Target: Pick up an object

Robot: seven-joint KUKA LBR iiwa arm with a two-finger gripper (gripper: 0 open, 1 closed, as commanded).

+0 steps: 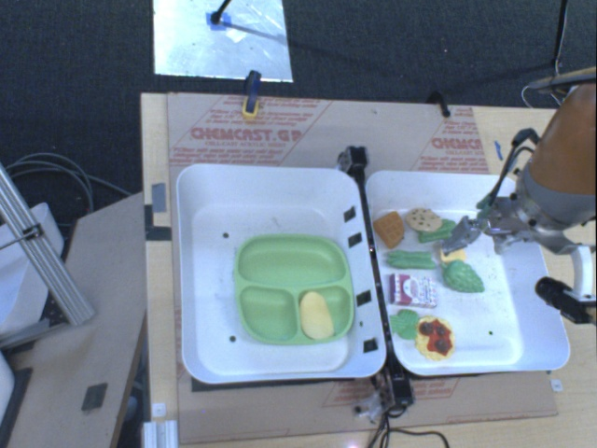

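The claw hangs low in the right shallow white bin, its tip over a small pale yellow piece and just beside the leafy green toy lettuce; whether it is clenched or released cannot be told. A green bean pod lies just left of it, a tan cracker and speckled cookie above. The left bin holds a green divided plastic plate with a yellow oval piece.

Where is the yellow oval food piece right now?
The yellow oval piece lies in the lower right compartment of the green tray, inside the left bin, away from the toy foods in the right bin.
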